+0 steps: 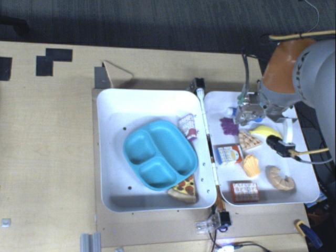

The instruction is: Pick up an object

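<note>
Gripper (247, 114) hovers low in the right bin (310, 193) beside the purple grapes (228, 125) and banana (265, 133), jaws' state unclear, so it should centre squarely over one item before closing.

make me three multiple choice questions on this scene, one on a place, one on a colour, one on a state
1. Where does the pizza slice lie?
A. in the left bin, beside the divided plate
B. in the right bin, by the banana
C. on the bench outside the bins

2. What colour is the divided plate?
A. red
B. light blue
C. black

3. How does the hand stand to the bins?
A. over the left bin
B. over the bench left of the bins
C. over the right bin, near the purple grapes

Answers: 1 A, it lies at the plate's lower edge; 2 B, it is light blue throughout; 3 C, the hand sits above that bin's upper part.
</note>
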### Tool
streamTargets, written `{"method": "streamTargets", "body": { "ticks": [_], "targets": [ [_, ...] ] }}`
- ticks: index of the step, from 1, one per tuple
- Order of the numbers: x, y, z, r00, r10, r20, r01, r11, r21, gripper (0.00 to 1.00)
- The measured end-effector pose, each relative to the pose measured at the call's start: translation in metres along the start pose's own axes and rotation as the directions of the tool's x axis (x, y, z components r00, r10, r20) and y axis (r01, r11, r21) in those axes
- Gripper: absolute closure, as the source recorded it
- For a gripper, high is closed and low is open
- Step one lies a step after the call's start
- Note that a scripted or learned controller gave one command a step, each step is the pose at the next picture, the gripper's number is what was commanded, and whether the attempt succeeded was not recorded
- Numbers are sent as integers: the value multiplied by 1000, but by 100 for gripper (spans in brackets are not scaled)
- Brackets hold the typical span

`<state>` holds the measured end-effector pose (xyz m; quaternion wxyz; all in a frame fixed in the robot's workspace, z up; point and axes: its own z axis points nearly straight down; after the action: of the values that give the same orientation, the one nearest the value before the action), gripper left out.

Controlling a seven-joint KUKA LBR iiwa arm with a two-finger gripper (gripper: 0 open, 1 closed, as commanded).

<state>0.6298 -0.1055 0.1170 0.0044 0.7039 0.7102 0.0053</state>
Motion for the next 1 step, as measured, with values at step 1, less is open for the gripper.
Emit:
{"method": "streamTargets", "body": {
  "ticks": [1],
  "targets": [
    [0,0,0,1000,0,0,0,1000,0,0]
  ]
}}
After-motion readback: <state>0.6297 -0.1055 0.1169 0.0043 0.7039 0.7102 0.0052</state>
